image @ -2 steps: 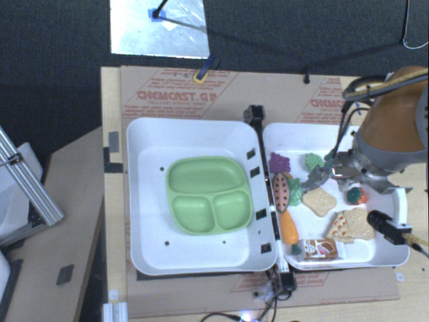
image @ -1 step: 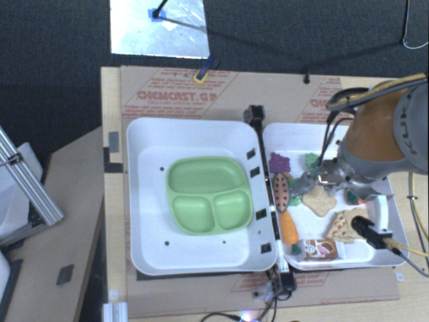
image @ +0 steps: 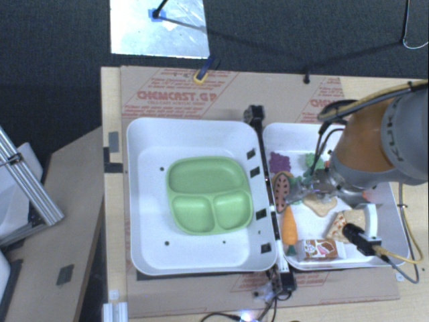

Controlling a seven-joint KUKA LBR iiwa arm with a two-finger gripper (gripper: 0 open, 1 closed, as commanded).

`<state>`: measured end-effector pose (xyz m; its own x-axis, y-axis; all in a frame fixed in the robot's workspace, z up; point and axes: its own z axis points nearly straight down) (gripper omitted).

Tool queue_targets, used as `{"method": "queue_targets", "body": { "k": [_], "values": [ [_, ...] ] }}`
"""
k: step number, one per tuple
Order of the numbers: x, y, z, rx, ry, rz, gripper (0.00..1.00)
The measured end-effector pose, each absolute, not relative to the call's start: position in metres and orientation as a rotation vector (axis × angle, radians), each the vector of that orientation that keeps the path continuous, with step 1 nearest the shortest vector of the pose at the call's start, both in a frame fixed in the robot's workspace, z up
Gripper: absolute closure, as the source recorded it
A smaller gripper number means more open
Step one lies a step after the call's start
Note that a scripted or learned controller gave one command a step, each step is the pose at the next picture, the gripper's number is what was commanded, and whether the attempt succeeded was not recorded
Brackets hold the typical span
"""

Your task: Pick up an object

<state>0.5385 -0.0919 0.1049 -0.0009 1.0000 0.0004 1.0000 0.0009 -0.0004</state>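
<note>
Right Over the Toy Food

Crowded in the right bin (image: 395, 243) lie the toys: a watermelon slice (image: 281, 186), a carrot (image: 289, 228), a tan piece (image: 322, 206), grapes (image: 279, 161) and a small carton (image: 319, 249). The gripper (image: 314, 188) hangs low among them, near the tan piece and the slice. To do this well, I'd say centre on one toy, clear of its neighbours, before closing. Whether the claw is open, or touching anything, I cannot tell. A green tray (image: 206, 194) sits in the left bin (image: 144, 200).

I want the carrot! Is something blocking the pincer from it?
Nothing visible does. The carrot lies bare in the right bin, just below and left of the pincer. A watermelon slice sits above it, not on it.
</note>
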Motion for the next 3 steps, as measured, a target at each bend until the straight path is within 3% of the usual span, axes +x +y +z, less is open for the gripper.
{"method": "queue_targets", "body": {
  "k": [1,2,3],
  "values": [
    [0.542,-0.098,0.09,-2.238,-2.226,-0.003,0.0],
    [0.543,-0.097,0.1,-2.236,-2.231,-0.007,1.0],
    [0.542,-0.096,0.143,-2.22,-2.227,-0.004,1.0]
  ]
}}
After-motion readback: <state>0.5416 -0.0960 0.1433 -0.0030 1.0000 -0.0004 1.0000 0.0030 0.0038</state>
